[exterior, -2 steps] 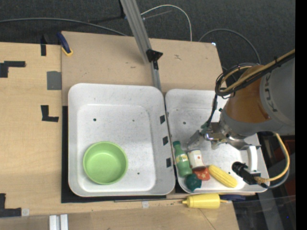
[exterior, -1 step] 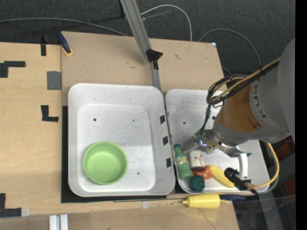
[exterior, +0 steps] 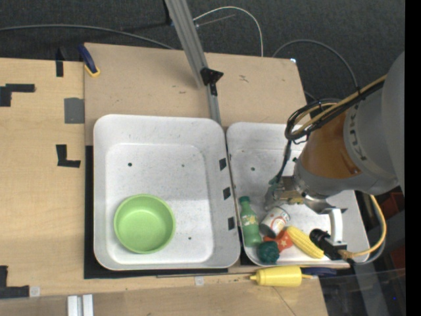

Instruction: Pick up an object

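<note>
**Arm over the right bin, objects clustered at its near end**

Two shallow white bins side by side on the desk (exterior: pixel 164 78). In the left bin (exterior: pixel 158 127), a green bowl (exterior: pixel 144 223) at about 7 o'clock, open side up, apart from the walls. Elsewhere on that bin's floor, only a few dark specks.

In the right bin (exterior: pixel 253 143), a cluster of small objects toward 6 o'clock: a green bottle (exterior: pixel 248 220) lying close along the wall shared with the left bin, cap end toward 12 o'clock; just beside it at 3 o'clock, a small can (exterior: pixel 275 219) with a red and white label, tipped on its side; at 5 o'clock from the can, a yellow corn cob (exterior: pixel 302 241), lying at a slant; between can and corn, a small red piece, too small to identify; at 6 o'clock from the bottle, a dark green lump (exterior: pixel 268 253) against the near wall.

Outside the bins, at 6 o'clock from the right bin, a yellow bottle (exterior: pixel 279 276) lying flat on the desk edge.

Grey arm with orange band reaching in from 3 o'clock, covering much of the right bin. Tool (exterior: pixel 279 195) hanging low, just at 12 o'clock from the can and near the green bottle. Cannot tell how the tool stands, wide or narrow; nothing seen gripped in it.
</note>
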Motion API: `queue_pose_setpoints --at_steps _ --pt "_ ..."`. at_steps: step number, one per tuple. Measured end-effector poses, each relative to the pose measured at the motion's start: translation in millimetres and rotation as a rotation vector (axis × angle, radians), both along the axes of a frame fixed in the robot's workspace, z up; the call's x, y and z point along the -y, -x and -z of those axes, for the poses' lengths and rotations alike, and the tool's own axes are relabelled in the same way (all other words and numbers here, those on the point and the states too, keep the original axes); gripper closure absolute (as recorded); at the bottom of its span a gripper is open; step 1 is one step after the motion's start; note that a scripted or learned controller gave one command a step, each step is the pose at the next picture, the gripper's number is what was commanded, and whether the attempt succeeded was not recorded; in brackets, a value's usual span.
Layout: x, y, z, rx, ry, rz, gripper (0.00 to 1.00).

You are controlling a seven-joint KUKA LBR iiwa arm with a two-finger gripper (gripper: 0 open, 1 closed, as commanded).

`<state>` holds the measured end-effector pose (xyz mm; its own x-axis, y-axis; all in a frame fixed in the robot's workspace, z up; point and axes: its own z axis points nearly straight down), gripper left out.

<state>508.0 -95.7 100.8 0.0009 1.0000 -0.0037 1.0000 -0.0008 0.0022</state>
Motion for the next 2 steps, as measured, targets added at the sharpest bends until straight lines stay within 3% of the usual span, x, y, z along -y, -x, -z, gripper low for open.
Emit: queue_pose_setpoints --at_steps 2 --pt "-7.0 -13.8 -119.9 0.002 -0.003 -0.003 1.0"
